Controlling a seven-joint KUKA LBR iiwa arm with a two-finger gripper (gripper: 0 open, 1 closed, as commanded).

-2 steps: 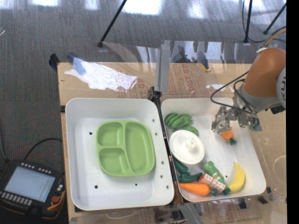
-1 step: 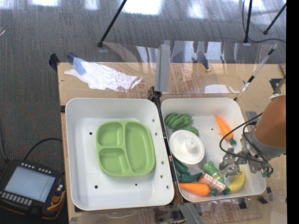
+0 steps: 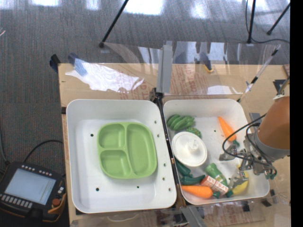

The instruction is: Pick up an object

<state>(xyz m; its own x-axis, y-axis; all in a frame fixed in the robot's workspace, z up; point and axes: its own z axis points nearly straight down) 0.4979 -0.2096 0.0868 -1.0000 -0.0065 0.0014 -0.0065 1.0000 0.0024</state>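
A smooth green plastic plate (image 3: 127,150) sat in the left bin (image 3: 75,126); carrots (image 3: 226,127), a round white lid (image 3: 189,148) filled the right bin (image 3: 236,109), gripper (image 3: 244,167) overhead, its grip impossible to tell.

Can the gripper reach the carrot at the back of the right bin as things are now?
Probably yes. The carrot lies alone on the bin floor, nothing on top of it, and the gripper is already over the right bin, just in front of it.

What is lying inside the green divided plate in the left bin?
Nothing shows in the green divided plate; all three compartments look bare. What is under it, on the left bin, is covered.
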